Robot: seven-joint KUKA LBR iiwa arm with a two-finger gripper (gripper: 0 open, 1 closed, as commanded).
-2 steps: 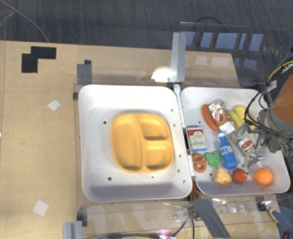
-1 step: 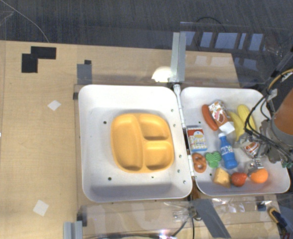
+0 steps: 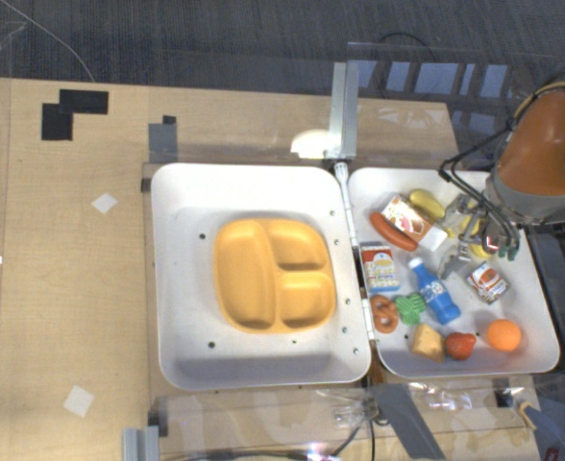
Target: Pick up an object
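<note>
Arm enters from 3 o'clock; gripper (image 3: 467, 238) sits low over the right bin (image 3: 542, 353), above its centre. Cannot tell how far the claw is open, nor whether it holds anything. Around it: banana (image 3: 425, 201) at 10 o'clock, blue bottle (image 3: 435, 294) at 7 o'clock, small can (image 3: 488, 282) at 5 o'clock, orange (image 3: 503, 335) further toward 5. Left bin (image 3: 182, 353) carries a yellow divided tray (image 3: 273, 273).

The grey arm with its orange band (image 3: 550, 152) is cut off by the right edge at three o'clock. Its tool (image 3: 475, 233) is a tangle of cables and metal, too cluttered to read. It hides part of the yellow banana-shaped toy (image 3: 425, 201) at twelve o'clock in the right white bin (image 3: 542, 349). Print on the small white carton (image 3: 380, 269) is too small to tell.
</note>
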